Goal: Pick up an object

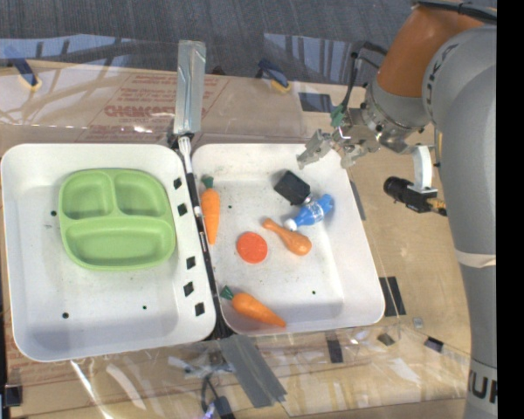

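Observation:
My gripper (330, 153) hangs over the far right corner of the right bin (354, 291), its two fingers spread apart with nothing between them. Just below and left of it lies a small black block (291, 186). A blue and white bottle (313, 211) lies beside the block. Lower in the bin are an orange bowling-pin shape (288, 236) and a flat orange-red disc (252, 248). One carrot (210, 214) lies along the bin's left wall, and another carrot (253, 307) rests near its front edge.
The left bin (35, 321) holds a green divided plate (116, 216). A grey strip (189, 90) rises at the divider between the bins. The arm's grey body (467, 147) fills the right side.

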`<state>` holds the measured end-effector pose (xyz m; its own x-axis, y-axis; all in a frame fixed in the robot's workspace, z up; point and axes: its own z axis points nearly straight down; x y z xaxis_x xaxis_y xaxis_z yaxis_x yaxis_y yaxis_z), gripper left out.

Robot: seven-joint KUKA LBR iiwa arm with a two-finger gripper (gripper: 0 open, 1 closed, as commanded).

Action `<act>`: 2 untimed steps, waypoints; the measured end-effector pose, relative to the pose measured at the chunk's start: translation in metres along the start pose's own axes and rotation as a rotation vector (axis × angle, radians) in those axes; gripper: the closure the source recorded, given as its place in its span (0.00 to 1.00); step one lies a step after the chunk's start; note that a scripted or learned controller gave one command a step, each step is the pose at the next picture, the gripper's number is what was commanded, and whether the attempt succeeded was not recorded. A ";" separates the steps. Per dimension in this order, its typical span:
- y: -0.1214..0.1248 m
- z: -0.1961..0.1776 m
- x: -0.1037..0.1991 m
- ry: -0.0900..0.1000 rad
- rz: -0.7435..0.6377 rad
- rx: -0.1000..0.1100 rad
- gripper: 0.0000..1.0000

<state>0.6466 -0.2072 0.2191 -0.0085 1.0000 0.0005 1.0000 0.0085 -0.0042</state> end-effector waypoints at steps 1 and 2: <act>-0.055 0.095 -0.002 0.001 0.046 0.002 0.00; -0.078 0.127 0.003 0.002 0.327 -0.001 0.00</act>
<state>0.5676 -0.2049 0.0921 0.3127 0.9498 0.0009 0.9498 -0.3127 -0.0034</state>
